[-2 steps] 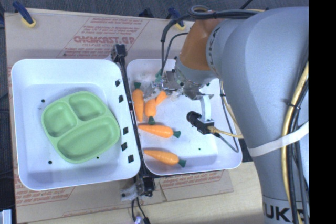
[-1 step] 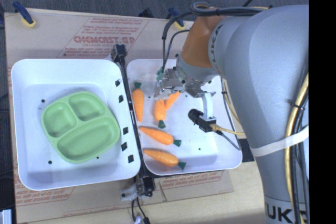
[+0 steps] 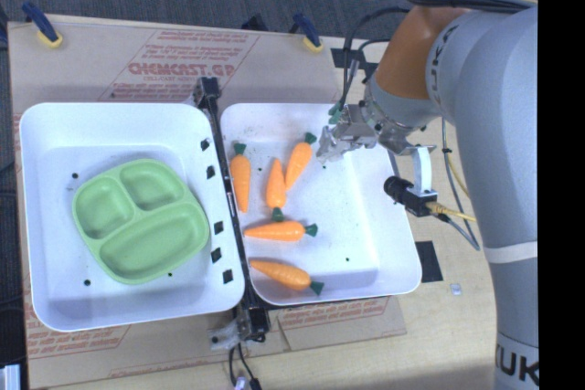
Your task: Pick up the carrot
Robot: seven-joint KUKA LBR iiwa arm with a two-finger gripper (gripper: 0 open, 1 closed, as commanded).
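**A:** What lay around the carrots, and did anything block them?

**B:** Five carrots sat in the right bin (image 3: 393,265). One carrot (image 3: 240,183) lay upright in the picture close to the bin's left wall. A second (image 3: 275,184) lay just beside it, and a third (image 3: 298,163) leaned at a slant with its tip near the second's top. A fourth (image 3: 277,232) lay crosswise under those, its leafy end toward the right. The fifth (image 3: 282,274) lay near the front wall, apart from the rest. Nothing covered any of them.

**A:** And the gripper?

**B:** The gripper (image 3: 331,144) hung over the upper right part of that bin, just right of the slanted carrot's green top. I could not tell how far its fingers were spread; the metal there was too small and cluttered to read. No carrot showed between them. The grey arm (image 3: 484,105) with its orange band (image 3: 411,50) reached in from the right, with cables looping above it.

**A:** How much room was there?

**B:** The right half of that bin's floor was bare white, so the open space lay on the arm's side. The carrots crowded the left half, the first one close against the wall by the black clips (image 3: 219,187) where the two bins met.

**A:** The other bin?

**B:** The left bin (image 3: 46,288) held one green divided plate (image 3: 140,219) with three compartments. Both bins rested on cardboard (image 3: 174,59), pinned by two blue-and-yellow clamps (image 3: 42,25) at the back edge.
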